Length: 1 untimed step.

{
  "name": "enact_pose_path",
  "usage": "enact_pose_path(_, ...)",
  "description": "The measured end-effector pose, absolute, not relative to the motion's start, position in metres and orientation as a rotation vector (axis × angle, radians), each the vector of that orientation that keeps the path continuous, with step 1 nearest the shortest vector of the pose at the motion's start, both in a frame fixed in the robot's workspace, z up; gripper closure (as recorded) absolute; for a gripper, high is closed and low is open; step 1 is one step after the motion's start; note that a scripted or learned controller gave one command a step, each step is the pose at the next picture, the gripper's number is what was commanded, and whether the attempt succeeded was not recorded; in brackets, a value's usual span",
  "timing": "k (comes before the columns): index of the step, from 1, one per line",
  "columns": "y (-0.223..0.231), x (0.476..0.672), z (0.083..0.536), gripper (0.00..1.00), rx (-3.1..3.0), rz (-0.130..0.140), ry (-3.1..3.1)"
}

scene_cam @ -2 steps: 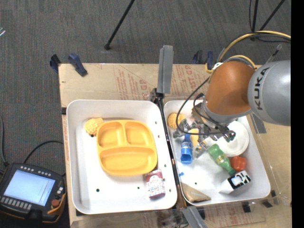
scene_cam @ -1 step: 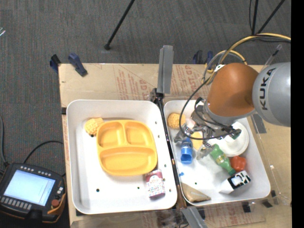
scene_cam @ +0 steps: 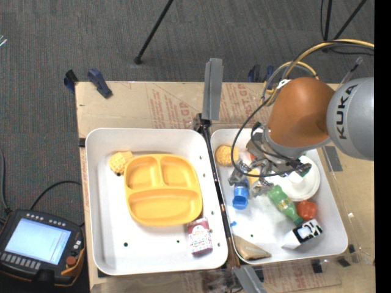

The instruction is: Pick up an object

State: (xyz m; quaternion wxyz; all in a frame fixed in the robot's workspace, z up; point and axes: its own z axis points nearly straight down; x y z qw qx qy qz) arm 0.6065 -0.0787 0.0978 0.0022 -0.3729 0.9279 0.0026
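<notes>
The grey arm [scene_cam: 357, 118], with "KUKA" in dark capitals on its side, reached in from the right over the right bin [scene_cam: 269, 227], and its orange band hid much of the wrist. The gripper [scene_cam: 252, 177] hung low near that bin's left side, just above a blue cup [scene_cam: 240, 198]; whether it was open or shut could not be told, and nothing could be seen in its hold. Beside the cup lay a green bottle [scene_cam: 280, 199], then a red round thing [scene_cam: 307, 209] and a white bowl [scene_cam: 304, 183] close by. A black-and-white cube [scene_cam: 307, 231] with a bold pattern sat near the front right corner, a tan wedge [scene_cam: 250, 248] at the front edge, and a round yellow biscuit [scene_cam: 223, 155] at the back left. The left bin [scene_cam: 98, 148] held a yellow divided plate [scene_cam: 163, 189], a knobbly yellow ball [scene_cam: 119, 162] touching it, and a small pink carton [scene_cam: 199, 237] whose print was too small to read. The cardboard [scene_cam: 171, 102] under the bins bore red lettering that could not be made out.
</notes>
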Motion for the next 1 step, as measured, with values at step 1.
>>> enact_pose_path(1,-0.0105,0.6157,0.2362,1.00,-0.991,-0.006,2.959)
